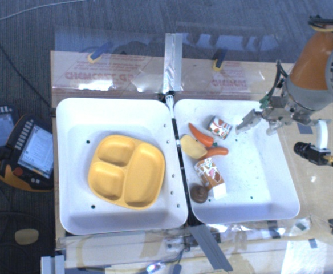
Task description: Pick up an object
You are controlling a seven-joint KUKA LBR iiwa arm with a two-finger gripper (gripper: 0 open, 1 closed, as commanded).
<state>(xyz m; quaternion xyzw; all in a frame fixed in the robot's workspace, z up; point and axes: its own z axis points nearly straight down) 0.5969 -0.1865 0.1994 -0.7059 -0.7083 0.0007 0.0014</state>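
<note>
My gripper (260, 124) hangs over the upper right part of the right bin (269, 181), open, with nothing between its fingers. To its left in that bin lie a small red and white can (219, 128), an orange carrot (200, 135), a yellow potato-like piece (193, 148) and a smaller red-orange piece (216, 151). Lower down are a printed carton (210, 174) and a brown round piece (199, 193). The can is the nearest object, a short gap left of the fingers.
The left bin (75, 124) holds a yellow divided plate (126, 170). A taped divider (173, 67) runs between the bins at the back. A teach pendant (27, 153) lies off the bench to the left. The right half of the right bin is bare.
</note>
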